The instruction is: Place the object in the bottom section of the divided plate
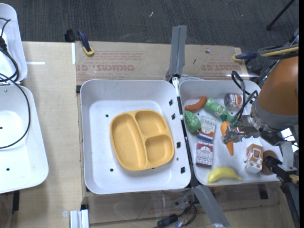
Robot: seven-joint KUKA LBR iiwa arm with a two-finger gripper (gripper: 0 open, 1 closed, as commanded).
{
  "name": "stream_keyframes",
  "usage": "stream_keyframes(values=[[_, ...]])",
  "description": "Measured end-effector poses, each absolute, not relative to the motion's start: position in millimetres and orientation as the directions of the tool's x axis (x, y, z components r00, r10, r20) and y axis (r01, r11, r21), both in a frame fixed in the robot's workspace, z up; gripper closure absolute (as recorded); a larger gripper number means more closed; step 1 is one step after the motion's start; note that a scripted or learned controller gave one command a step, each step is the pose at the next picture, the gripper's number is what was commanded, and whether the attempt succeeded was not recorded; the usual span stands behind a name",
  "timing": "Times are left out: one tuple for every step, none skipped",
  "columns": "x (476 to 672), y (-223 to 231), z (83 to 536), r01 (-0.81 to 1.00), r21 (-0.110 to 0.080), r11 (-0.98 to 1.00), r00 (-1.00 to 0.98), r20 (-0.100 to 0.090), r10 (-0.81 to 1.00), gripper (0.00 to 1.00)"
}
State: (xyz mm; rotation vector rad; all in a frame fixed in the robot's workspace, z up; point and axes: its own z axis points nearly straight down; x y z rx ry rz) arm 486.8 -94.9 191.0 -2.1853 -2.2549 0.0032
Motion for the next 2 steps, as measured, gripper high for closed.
stream_keyframes(values=[[477.9,-12.4,189.3,0.996,-0.005,-0.09,0.09,-0.001,0.996,1.0],[477.9,-17.4,189.5,0.99,-0.004,-0.142,0.142,-0.002,0.99,1.0]])
